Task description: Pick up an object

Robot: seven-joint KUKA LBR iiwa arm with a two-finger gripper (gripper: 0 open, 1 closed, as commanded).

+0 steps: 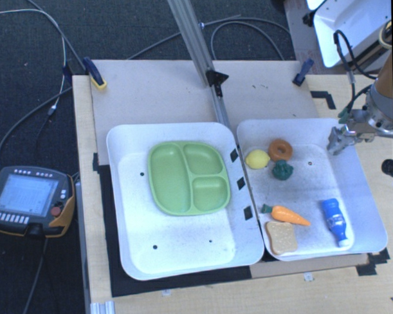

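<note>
Landmark: green divided plate (187, 177), lying in the left bin (132, 252) on the desk (149, 90).

Left to right from the plate:
- Teach pendant (31, 201) sits well to the plate's left, off the desk.
- Right bin (369, 205) adjoins the plate's bin on the right. It carries all candidate objects.
- Lemon (257, 159) just right of the plate's upper edge; doughnut (280, 149) and a dark green piece (282, 171), probably broccoli, a little further right.
- Carrot (289, 214) and bread slice (282, 237) right of and below the plate.
- Blue bottle (334, 220) far right of the plate, lying flat.
- Hand (337, 140) at the far right, over the right bin's upper right corner, apart from every object. Open or closed: cannot tell at this angle; nothing visible in it.

Progress, judged: no object lifted; all six rest on the bin floor. Selection, approach, grasp and lift all remain.
</note>
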